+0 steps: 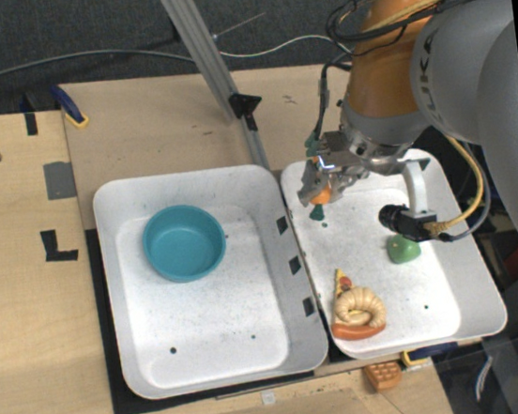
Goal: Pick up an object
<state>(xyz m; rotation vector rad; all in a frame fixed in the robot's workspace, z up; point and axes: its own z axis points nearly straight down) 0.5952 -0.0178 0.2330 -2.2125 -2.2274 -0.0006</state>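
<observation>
We see a small green object (402, 250) lying on the floor of the right bin (462, 312), toward its right side, partly covered from above by a black part of the arm's wrist hardware. Nearer the front of that bin, well apart from the green piece, rests a curled tan and orange toy that looks like a shrimp (358, 312). The gripper (318, 193) hangs over the bin's back left corner, close to the wall shared with the other bin. A small orange and green item (317, 205) sits right at its tip, but we cannot tell whether it is held or only lying below. The left bin (213, 359) holds a teal bowl (184, 242), upright, in its back left part. On the wooden bench (26, 308), just beside the right bin's front edge, sits a small orange block (383, 375).
</observation>
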